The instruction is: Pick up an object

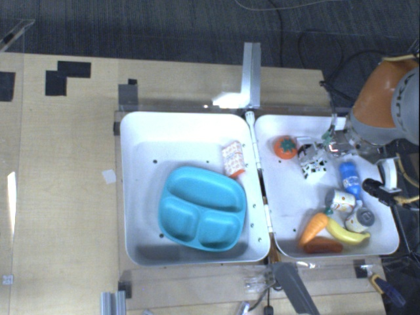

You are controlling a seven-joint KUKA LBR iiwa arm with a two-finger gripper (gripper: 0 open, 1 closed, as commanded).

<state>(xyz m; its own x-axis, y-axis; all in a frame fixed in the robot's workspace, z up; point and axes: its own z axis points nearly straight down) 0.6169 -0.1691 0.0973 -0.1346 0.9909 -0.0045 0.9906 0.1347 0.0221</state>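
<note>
I have the gripper [323,148] low over the right white bin [282,238], near its far side, with the grey arm and its orange band [379,97] coming in from the right. I cannot tell whether the fingers are open or closed; that part of the view is too small and cluttered, and I see nothing that I could call held.

Just in front of the fingers lies a small white object with black spots [314,167], which I judge the likeliest target. To their left, close by, is a round orange-red fruit with a green top [285,147]. To their right and a little nearer the camera is a blue bottle-shaped object [349,176].

To do this step well, I would centre the fingers squarely over the spotted piece before descending, keeping them off the fruit and the bottle, since a nudge could push the target away. I would close only once it sits between the fingers, then lift straight up and confirm the hold.

The rest of that bin sits well beyond the fingers toward the near edge: an orange toy carrot [315,226], a yellow toy banana [348,233], a dark red sausage-shaped piece [323,246] and some small white and grey items I cannot identify.

The left white bin [138,195] holds 2 things: a blue plastic divided plate with 3 compartments [202,207], and a small patterned white packet with an orange end [233,159] beside the plate's far edge.
</note>
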